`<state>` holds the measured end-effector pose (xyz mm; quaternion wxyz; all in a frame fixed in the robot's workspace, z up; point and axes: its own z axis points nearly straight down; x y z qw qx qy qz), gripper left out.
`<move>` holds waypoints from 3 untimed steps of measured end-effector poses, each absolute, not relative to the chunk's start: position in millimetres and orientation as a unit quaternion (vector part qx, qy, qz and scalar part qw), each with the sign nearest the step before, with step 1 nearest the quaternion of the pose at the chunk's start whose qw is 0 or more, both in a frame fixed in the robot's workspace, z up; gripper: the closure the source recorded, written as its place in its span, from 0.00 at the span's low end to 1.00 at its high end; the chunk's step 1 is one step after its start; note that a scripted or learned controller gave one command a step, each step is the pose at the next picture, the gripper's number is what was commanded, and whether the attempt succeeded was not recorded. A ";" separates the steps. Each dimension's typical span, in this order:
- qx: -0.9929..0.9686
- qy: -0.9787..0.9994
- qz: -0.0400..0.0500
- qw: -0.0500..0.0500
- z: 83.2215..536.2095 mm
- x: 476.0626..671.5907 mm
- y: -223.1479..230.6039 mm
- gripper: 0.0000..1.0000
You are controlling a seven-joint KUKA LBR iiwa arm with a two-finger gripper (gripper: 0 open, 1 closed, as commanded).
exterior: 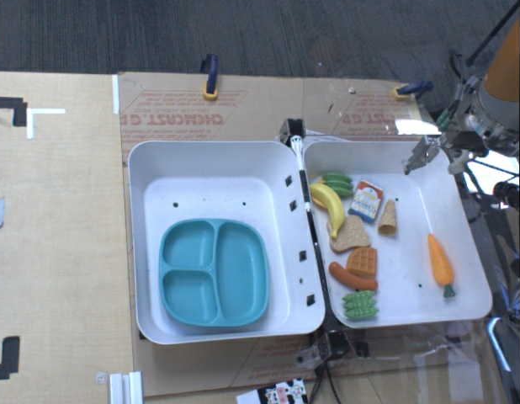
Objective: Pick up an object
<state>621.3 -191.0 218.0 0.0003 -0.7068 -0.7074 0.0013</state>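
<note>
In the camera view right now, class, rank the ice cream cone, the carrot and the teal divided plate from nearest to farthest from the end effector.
End effector at the right bin's far right corner.
1. Ice cream cone, mid right bin.
2. Carrot, right bin's right side.
3. Teal divided plate, left bin.

I see the desk (58, 251) carrying two white bins: the right bin (462, 225) under the tool (437, 154), the left bin (151, 192) farther off.

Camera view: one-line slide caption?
Gripper above right bin of toy food; teal divided plate in left bin.
</note>
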 end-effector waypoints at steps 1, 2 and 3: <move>-0.726 -0.688 0.000 -0.002 102.4 659.8 -165.8 0.00; -0.730 -0.684 0.001 -0.003 94.0 634.3 -98.7 0.00; -0.730 -0.684 0.002 -0.002 102.5 634.0 -99.1 1.00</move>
